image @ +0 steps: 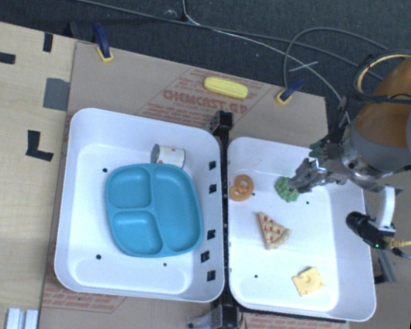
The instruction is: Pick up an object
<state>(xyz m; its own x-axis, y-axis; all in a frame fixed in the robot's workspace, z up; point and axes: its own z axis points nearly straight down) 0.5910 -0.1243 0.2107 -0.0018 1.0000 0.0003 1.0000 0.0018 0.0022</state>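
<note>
Camera view looks down on a small green leafy piece [288, 189], like toy broccoli, lying in the upper part of the right bin [348, 248], near its back wall. The gripper [303, 179] sits right at this green piece, its dark tip touching or just over the upper right side of it; whether the fingers are open, closed or gripping the piece cannot be told from this angle. The grey arm [386, 144] reaches in from the right, with its orange band [409, 81] high at the top right corner. Just left of the green piece, near the divider between the bins, lies a small orange ring [241, 188] like a pretzel or doughnut. Below these, about the middle of the same bin, rests a tan wedge [272, 231] like a pizza slice, and further toward the lower right lies a yellow block [308, 281] like cheese. The left bin [78, 192] holds a blue divided plate [153, 210] with three compartments, and a small white and grey can [168, 155] lies on its side just beyond the plate's upper edge. Behind the bins, on the cardboard-covered surface [125, 83], rests a yellow banana-like object [225, 87], well apart from the rest.
</note>
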